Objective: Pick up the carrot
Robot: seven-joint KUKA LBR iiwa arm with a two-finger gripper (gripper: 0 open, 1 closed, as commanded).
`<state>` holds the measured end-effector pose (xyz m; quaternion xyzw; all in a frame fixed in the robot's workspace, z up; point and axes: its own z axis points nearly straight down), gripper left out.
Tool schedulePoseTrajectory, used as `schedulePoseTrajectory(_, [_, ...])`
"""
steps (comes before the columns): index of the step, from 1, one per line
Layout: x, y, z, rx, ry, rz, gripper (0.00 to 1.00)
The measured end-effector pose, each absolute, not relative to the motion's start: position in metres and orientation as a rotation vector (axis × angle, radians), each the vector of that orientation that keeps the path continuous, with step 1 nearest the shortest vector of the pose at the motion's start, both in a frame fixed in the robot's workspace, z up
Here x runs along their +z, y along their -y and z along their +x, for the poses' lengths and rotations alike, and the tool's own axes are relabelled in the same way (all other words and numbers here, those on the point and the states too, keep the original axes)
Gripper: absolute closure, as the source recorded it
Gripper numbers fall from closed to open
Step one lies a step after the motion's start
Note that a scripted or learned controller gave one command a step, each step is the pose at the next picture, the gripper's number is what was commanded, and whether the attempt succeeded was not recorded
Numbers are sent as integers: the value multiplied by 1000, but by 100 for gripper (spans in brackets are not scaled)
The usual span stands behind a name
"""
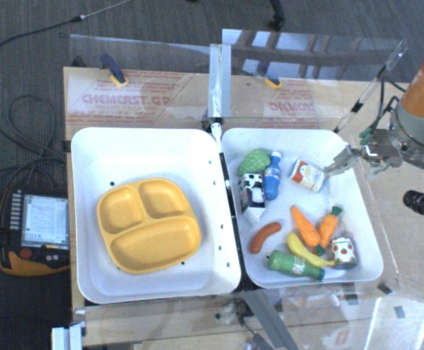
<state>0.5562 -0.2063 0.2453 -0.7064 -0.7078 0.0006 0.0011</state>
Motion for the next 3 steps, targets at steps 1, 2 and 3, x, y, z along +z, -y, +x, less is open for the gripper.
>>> schedulePoseTrajectory(1, [161, 217, 536, 3, 2276, -2163, 0])
schedulePoseTrajectory(2, [97, 213, 510, -15, 2110, -2318, 0])
schedulePoseTrajectory(3, [105, 215, 509, -8, 2108, -2320, 100])
